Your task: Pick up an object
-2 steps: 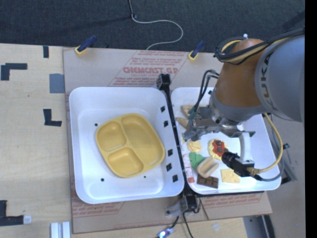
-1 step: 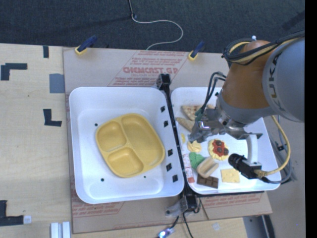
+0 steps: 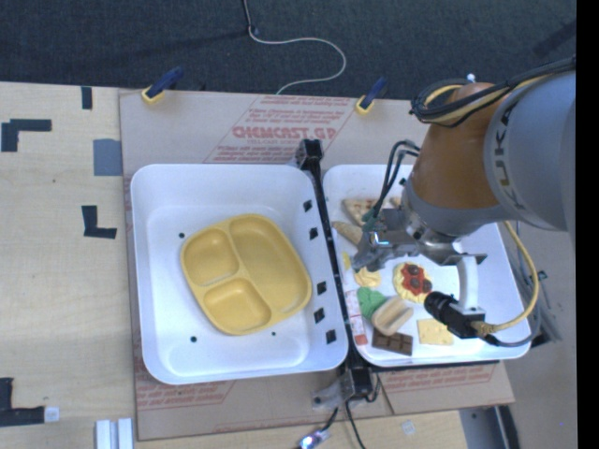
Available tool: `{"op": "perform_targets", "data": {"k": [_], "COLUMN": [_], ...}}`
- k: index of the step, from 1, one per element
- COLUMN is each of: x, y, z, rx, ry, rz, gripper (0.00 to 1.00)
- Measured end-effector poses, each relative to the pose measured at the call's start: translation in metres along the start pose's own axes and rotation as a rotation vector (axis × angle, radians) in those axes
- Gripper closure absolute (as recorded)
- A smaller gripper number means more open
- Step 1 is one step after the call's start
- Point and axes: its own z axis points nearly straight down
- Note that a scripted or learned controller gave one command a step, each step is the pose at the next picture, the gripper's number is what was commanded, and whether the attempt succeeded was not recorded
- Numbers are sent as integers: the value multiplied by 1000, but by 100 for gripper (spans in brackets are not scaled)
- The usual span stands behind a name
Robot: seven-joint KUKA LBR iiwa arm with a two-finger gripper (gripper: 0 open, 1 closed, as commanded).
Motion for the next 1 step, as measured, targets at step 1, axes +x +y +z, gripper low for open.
{"op": "perform_targets", "data": {"k": [1], "x": [-1], "y": [5], "z": [-18], "rx": [-4], "ry": [1], "rz": [0], "gripper": [100]}}
